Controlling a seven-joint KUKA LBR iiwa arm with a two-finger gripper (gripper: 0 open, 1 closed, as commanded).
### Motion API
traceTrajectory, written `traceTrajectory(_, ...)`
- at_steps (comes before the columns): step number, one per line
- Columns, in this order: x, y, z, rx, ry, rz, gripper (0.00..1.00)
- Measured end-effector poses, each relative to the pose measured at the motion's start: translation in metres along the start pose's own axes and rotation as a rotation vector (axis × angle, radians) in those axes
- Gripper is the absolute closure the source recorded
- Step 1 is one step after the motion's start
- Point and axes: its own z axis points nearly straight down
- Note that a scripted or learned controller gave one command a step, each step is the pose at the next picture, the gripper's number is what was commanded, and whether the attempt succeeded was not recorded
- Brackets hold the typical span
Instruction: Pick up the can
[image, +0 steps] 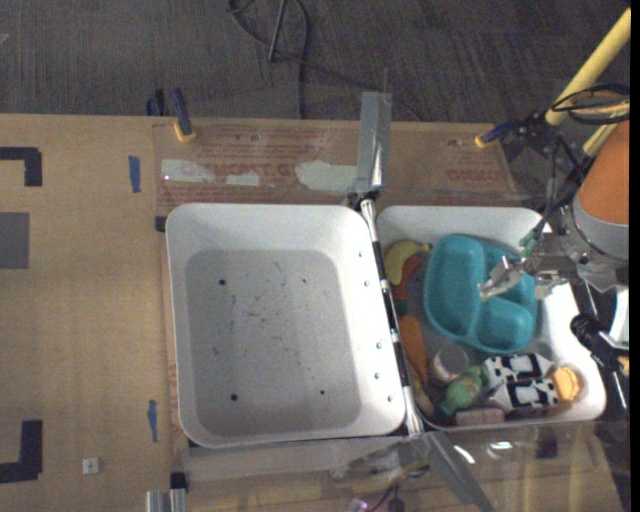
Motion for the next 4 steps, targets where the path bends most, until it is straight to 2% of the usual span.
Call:
traceTrajectory(1,-0.017,-0.03,0.121,-0.022,-0.003,0.009,0.0)
traceTrajectory(2,-0.014,0.059,0.085,-0.004,-0.002,0.011,0.0)
traceTrajectory(3,-0.013,0.06,0.077,-0.005,-0.002,0.009,1.0)
traceTrajectory(4,-0.012,-0.019,0.083,0.0,0.0,-0.013,1.0)
